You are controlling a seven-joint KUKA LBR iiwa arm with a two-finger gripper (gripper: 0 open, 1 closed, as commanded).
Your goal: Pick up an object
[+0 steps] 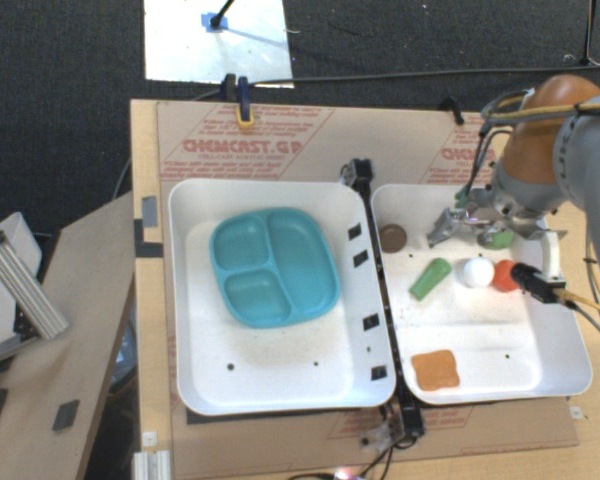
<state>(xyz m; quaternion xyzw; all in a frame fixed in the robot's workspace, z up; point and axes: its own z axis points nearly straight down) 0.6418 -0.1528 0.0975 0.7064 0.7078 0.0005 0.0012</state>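
While the gripper (450, 226) hangs over the right bin (560, 368), grip indiscernible, descent onto an object is still needed.

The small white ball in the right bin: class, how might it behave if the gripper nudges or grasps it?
The small white ball looks round and smooth, so it would probably roll at a nudge. It rests between a green cylinder-like block and an orange-red object, which may stop it. Its curved surface could slip from the gripper's two fingers.
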